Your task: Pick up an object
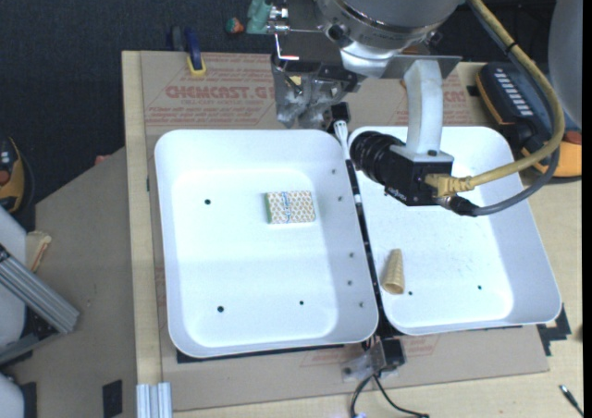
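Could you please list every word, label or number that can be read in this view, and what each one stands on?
"CHEMCAST G": red print on the brown board behind the left bin; the letters after that are hidden by the gripper.
Repeat red print on the board right of the arm: too hidden to read.
Small patterned packet in the left bin: markings too small to read.

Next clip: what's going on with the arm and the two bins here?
A grey KUKA arm is working over two white bins to pick something up. Its gripper hangs above the far edge of the bins, near the divide between them, over the cardboard backing, with nothing visibly held. A small patterned rectangular block lies flat in the middle of the left bin. A tan cone-shaped piece lies in the right bin, near its left wall. Neither object is being touched, so no pick has happened yet.
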Robot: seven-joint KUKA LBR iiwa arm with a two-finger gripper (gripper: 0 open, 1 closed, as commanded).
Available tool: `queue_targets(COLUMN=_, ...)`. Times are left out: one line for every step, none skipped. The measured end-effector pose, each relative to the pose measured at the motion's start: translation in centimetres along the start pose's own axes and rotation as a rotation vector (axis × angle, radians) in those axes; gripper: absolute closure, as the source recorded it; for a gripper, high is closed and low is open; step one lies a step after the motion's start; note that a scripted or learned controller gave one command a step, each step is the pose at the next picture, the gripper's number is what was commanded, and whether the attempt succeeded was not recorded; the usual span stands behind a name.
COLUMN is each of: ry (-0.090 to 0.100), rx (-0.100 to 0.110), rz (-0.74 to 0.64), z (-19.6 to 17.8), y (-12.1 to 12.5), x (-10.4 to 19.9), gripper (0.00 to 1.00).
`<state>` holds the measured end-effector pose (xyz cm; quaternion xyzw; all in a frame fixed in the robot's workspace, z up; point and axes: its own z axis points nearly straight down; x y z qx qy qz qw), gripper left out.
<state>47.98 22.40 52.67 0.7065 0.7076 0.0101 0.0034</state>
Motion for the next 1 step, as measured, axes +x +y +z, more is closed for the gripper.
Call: queue_targets(ry=-0.016, rx=0.033, rz=0.003, z=13.54, y=-0.48, x=-0.09, gripper=1.0)
